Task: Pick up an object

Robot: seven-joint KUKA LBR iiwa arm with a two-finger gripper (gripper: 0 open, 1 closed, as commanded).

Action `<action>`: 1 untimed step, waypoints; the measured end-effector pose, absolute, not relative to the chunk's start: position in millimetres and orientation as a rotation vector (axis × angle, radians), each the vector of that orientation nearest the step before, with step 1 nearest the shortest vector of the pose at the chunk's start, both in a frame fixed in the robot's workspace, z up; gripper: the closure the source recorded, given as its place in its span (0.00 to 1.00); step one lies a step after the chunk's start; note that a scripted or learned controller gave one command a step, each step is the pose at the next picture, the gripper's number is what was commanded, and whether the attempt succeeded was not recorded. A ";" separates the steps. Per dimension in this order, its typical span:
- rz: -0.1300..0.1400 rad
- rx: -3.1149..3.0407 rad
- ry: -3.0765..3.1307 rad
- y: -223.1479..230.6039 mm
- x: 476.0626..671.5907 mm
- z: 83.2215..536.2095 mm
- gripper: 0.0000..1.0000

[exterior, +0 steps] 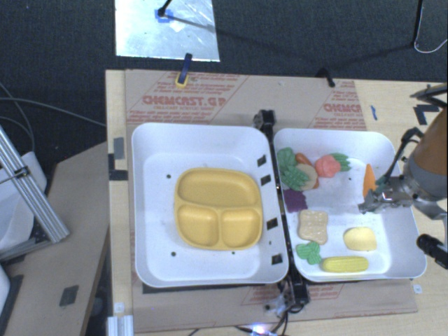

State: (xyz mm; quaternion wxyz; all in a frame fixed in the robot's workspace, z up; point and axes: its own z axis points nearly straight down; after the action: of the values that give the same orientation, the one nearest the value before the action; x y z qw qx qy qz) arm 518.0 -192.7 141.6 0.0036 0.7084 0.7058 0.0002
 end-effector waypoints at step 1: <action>0.007 2.207 2.234 -113.8 540.5 159.1 1.00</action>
State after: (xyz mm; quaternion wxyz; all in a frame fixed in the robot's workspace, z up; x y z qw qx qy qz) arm 540.5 -113.8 159.1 0.0007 0.7029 0.7113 0.0023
